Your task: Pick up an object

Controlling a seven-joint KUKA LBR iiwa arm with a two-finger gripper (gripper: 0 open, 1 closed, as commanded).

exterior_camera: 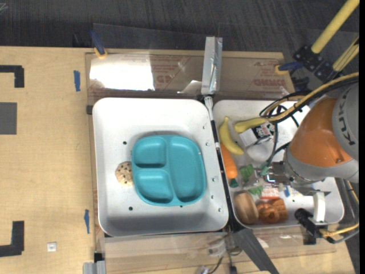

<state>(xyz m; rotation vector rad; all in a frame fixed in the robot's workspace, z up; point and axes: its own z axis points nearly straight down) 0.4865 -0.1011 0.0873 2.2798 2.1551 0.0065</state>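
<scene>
The right bin (336, 210) holds a pile of toy food: a yellow banana (230, 140), an orange carrot (229, 165), a brown bun (246, 208), an orange-red piece (272, 210) and green leafy bits (247, 173). My gripper (268, 176) reaches down into this pile from the right, just above the orange-red piece and beside the green bits. The arm's orange band (322, 138) and wrist cover most of the gripper. In the left bin (108, 153) lie a teal divided plate (169, 169) and a cookie (124, 173) at its left edge.
A metal divider (211, 64) stands upright behind the gap between the bins. Cables loop over the right bin's back corner. A yellow pole (336, 19) crosses the top right. Brown board surrounds the bins on the left.
</scene>
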